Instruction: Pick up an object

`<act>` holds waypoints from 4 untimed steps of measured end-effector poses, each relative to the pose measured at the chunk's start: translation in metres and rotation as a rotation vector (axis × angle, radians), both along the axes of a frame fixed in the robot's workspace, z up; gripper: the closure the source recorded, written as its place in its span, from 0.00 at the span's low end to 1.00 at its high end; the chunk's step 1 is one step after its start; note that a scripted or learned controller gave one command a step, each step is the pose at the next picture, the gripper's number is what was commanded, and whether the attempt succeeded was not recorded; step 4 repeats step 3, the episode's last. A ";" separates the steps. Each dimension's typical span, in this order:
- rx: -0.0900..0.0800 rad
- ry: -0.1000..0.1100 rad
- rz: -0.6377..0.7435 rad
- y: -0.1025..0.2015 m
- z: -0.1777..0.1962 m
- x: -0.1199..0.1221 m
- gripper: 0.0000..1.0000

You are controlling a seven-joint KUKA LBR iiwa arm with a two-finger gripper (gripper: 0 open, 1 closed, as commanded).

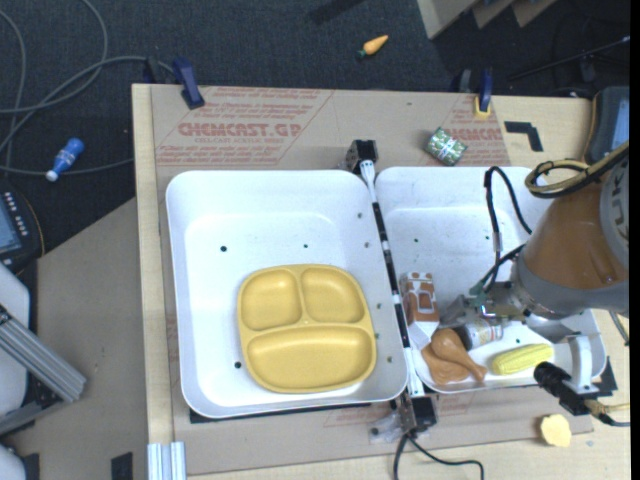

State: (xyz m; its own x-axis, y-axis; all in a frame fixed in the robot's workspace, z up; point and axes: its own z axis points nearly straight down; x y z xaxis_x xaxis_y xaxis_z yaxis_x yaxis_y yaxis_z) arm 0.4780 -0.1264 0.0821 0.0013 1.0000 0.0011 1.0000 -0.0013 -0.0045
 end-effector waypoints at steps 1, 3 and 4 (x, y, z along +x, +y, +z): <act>-0.001 -0.005 0.000 0.001 0.012 0.001 1.00; -0.005 -0.012 0.004 0.032 0.082 0.111 1.00; -0.005 -0.012 0.004 0.032 0.082 0.111 1.00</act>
